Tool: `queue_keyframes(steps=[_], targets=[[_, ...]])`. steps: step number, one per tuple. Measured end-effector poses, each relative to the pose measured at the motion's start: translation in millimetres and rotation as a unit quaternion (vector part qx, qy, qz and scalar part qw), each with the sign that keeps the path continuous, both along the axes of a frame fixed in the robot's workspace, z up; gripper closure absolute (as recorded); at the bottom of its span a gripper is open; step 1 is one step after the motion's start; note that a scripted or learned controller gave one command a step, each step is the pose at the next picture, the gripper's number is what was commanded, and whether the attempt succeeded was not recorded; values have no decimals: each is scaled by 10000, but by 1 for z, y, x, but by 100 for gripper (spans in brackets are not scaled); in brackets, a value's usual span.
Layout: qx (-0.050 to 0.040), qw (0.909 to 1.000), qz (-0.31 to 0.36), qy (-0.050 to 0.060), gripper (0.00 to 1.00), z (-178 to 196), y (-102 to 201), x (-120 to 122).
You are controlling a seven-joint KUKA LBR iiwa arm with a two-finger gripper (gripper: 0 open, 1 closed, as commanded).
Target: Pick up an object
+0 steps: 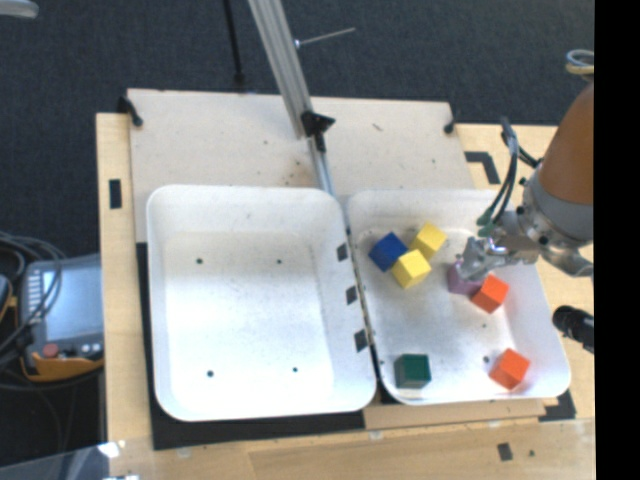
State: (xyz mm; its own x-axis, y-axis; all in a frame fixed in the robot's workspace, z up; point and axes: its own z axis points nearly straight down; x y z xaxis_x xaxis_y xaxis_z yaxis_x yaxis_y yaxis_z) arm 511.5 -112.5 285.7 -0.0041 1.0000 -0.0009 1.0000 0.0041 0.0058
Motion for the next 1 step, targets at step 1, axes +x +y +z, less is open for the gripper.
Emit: queue_keyframes(steps=[1], targets=[[2, 10000, 11, 16, 100, 0, 46, 13]])
